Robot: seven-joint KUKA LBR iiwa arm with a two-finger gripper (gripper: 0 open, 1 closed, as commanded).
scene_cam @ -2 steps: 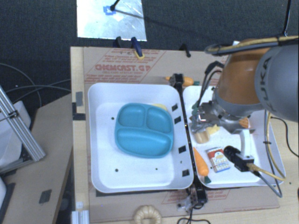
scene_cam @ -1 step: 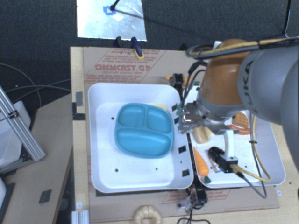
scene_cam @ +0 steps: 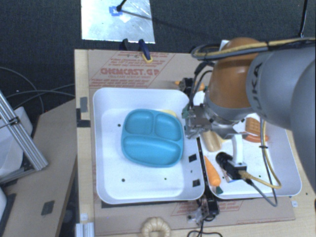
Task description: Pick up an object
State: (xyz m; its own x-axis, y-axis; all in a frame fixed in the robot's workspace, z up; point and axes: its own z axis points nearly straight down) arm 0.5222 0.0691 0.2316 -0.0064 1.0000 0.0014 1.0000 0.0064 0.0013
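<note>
Gripper [scene_cam: 193, 125] hung just beside beige rounded piece [scene_cam: 212, 141]; whether open or closed could not be told. Needed centring over piece before descent.

Blue three-section plate [scene_cam: 152, 137], orange carrot [scene_cam: 212, 172].
Plate flat, face up, mid left bin [scene_cam: 113, 181]; carrot lying along left wall of right bin [scene_cam: 284, 169].

view: single | overhead | slanted down | covers left bin [scene_cam: 111, 181], right bin [scene_cam: 289, 172]

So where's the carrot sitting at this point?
In the camera view the carrot lies in the right bin, along its left wall toward the near end, just below a tan piece.
</note>
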